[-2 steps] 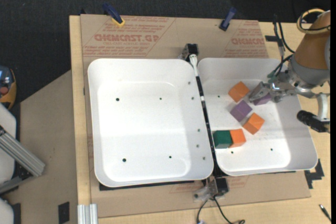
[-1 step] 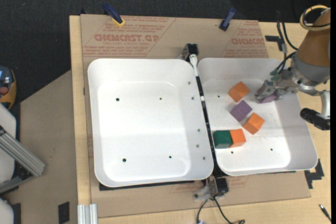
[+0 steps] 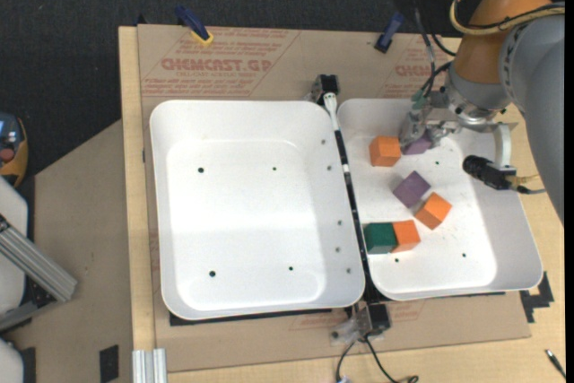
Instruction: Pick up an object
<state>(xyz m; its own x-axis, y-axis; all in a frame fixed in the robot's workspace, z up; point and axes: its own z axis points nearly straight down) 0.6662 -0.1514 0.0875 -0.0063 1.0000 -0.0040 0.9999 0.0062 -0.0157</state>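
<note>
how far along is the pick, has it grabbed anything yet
Done: the gripper is down in the right white bin, at a small purple block beside an orange cube. In hand: nothing I can confirm, as the view doesn't settle whether it grips that block. Left: secure and lift; the other purple block, two orange blocks and green block lie untouched.

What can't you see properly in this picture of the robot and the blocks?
- The gripper, camera view: its tips are small and blurred, so its grip cannot be judged.
- A purple block under the gripper: mostly covered by it, shape unclear.
- The orange block beside the green block: whether they touch is too small to tell.
- The arm: cut off by the right edge.
</note>
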